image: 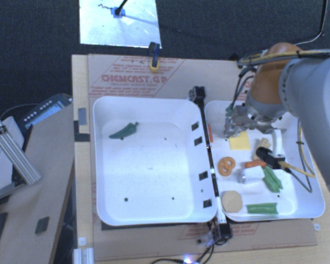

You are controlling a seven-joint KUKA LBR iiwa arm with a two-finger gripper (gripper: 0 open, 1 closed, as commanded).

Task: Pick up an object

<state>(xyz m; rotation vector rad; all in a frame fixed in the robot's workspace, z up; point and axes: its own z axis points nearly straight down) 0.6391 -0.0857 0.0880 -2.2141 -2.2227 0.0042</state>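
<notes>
Nearest, green bean (262,207) and round cracker (231,201); gripper (232,130), finger state indiscernible, beside yellow cheese slice (240,142), whose flatness risks a slipped grasp.

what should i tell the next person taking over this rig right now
Claw: low in the right bin, at its upper left part, just above the yellow cheese slice. The picture does not settle whether it is open or shut, and nothing is seen gripped.

Right bin: cheese slice, pretzel, round cracker, green bean, green pod, a white block and a carrot piece.

Left bin: one green pepper.

Done: nothing lifted so far.
Left: get a grip on one item, probably the cheese slice, and raise it.
</notes>
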